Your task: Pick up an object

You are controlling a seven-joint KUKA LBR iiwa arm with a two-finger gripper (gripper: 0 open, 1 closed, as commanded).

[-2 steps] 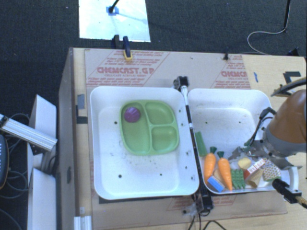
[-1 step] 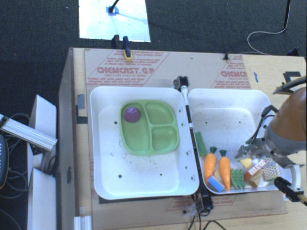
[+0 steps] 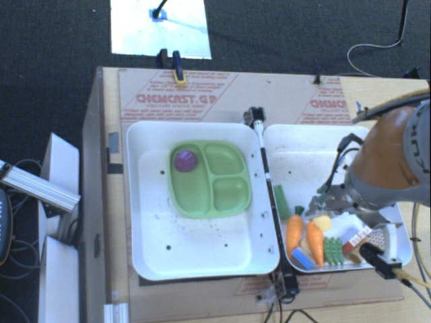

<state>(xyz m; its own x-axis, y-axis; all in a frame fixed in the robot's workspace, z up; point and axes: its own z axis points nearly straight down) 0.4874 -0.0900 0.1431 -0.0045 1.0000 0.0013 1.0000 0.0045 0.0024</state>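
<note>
Hand (image 3: 322,206), grip unclear, over right bin (image 3: 303,147) of toy carrots (image 3: 295,233).

two carrots (image 3: 295,233), two bins (image 3: 151,180), one plate (image 3: 229,197)

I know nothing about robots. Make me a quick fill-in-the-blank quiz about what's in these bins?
1. The purple object lies in a compartment of the ____ tray.
2. That tray sits in the ____ bin.
3. The two carrots lie in the ____ bin.
4. The arm's band is ____.

Missing words: green; left; right; orange
</note>
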